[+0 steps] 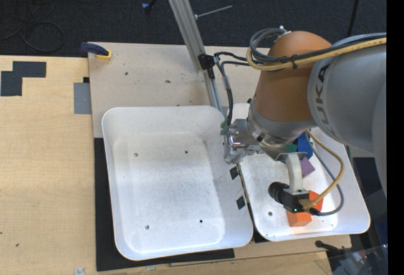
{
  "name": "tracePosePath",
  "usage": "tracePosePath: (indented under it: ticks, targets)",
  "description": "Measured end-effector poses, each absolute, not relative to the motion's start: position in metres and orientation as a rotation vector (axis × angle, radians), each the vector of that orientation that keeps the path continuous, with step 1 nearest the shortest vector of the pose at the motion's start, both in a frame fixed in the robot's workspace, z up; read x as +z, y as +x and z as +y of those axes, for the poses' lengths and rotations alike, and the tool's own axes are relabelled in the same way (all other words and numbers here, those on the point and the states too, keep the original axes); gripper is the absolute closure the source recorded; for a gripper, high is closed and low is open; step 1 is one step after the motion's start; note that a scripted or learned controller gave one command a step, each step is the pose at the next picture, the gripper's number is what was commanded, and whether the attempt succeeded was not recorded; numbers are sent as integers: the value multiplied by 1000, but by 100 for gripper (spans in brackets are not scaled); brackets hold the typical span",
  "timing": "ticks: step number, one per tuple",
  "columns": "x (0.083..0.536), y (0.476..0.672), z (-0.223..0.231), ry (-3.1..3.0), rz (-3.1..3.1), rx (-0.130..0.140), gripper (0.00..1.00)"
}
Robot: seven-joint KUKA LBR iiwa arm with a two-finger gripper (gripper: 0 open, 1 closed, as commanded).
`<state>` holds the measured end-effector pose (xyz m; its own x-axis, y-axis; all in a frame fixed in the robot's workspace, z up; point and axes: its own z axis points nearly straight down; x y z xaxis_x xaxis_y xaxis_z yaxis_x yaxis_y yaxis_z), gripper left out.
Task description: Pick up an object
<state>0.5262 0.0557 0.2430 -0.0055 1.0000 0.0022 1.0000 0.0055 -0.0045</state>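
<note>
My arm reaches in from the right, and its orange band and wrist hang over the right bin [353,220]. The gripper [283,152] points down into that bin, mostly hidden under the wrist. Just beyond it lie a blue block [305,143] and a purple piece [307,166], with a small green thing [291,149] at the wrist's edge. An orange block [300,217] sits near the bin's front. Nothing shows between the fingers.
The left bin [126,229] lies beside the right one, its floor speckled dark. A slanted aluminium bar [185,21] rises behind the bins. A blue and yellow clamp [96,50] sits at the bench's far left corner. Small black tabs [240,202] lie on the seam between the bins.
</note>
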Motion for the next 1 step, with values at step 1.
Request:
tracePosePath:
  ticks: [1]
  targets:
    - [239, 509, 98, -2213, -2223, 5, 100]
